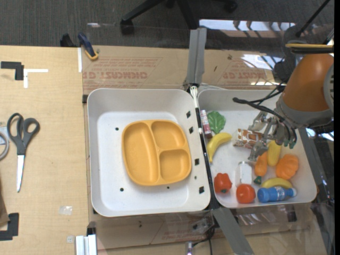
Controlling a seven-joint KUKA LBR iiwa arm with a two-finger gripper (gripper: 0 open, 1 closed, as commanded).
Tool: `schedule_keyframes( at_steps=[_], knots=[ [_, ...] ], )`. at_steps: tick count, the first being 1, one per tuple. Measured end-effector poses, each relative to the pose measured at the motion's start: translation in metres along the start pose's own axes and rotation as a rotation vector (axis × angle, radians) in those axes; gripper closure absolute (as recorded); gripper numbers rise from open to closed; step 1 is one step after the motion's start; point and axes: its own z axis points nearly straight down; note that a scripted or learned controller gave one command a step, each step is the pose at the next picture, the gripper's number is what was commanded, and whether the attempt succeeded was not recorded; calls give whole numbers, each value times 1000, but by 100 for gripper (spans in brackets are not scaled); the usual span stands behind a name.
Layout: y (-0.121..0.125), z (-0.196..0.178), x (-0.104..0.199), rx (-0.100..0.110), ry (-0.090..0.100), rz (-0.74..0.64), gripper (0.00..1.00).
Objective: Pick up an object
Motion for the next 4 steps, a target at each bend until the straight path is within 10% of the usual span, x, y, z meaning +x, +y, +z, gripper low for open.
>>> schedule_keyframes(
  at_steps=[1,2,3,4],
  knots=[
    [1,-10,-2,1,-4,-5,100],
    [2,-10,-2,0,-5,-4,0],
    [-14,0,33,0,0,85,0],
    [29,-2,114,3,-8,212,0]
  ],
)
